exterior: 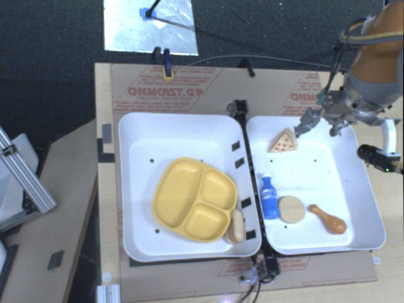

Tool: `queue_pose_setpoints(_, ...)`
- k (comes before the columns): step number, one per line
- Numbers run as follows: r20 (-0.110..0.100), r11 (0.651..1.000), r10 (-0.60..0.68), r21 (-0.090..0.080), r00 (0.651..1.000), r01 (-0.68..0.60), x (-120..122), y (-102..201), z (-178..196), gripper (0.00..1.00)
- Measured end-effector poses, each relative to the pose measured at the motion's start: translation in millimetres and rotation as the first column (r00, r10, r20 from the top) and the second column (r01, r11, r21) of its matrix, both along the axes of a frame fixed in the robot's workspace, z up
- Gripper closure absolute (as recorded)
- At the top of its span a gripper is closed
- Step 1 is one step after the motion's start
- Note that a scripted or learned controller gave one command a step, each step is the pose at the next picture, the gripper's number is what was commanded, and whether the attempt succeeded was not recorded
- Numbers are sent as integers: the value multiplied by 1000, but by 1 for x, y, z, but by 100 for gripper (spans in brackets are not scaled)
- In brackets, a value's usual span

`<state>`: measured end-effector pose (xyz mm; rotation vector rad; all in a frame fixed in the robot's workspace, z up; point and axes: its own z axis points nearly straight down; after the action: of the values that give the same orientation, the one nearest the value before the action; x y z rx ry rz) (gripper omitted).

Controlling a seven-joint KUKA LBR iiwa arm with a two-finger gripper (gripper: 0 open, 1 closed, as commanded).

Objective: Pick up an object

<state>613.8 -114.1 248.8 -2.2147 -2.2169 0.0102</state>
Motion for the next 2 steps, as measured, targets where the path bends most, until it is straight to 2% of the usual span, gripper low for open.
queue_pose_setpoints(1, 12, 1000, 2, -2, 1000, -2, 2, 0, 7, 0)
queue_pose_setpoints(2, 7, 1000, 0, -1, 1000, 0, 3, -10, -46, 0)
